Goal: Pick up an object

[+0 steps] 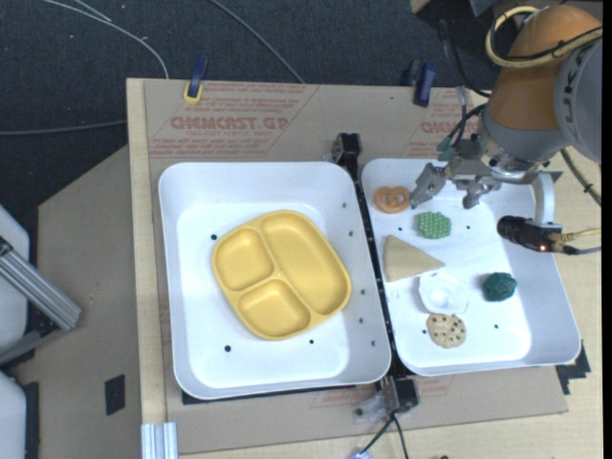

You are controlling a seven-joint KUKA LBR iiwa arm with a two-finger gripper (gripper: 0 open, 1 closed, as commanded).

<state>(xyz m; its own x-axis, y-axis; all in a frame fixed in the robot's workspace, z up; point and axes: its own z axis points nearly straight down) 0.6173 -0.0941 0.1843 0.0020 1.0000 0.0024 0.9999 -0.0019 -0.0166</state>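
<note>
Tool [449, 185] spread wide, nothing between fingers, poised over right bin [555, 338] at 12 o'clock for descent. Green ball [432, 225] directly below at 6; pretzel [390, 199] at 9. Yellow tray [279, 273] fills left bin.

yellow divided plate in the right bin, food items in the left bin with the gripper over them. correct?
Swapped. The camera view shows the yellow divided plate in the left bin; the food items, such as the pretzel, lie in the right bin, with the gripper over them.

right bin [550, 338] crowded with food, far-right corner bare
</note>
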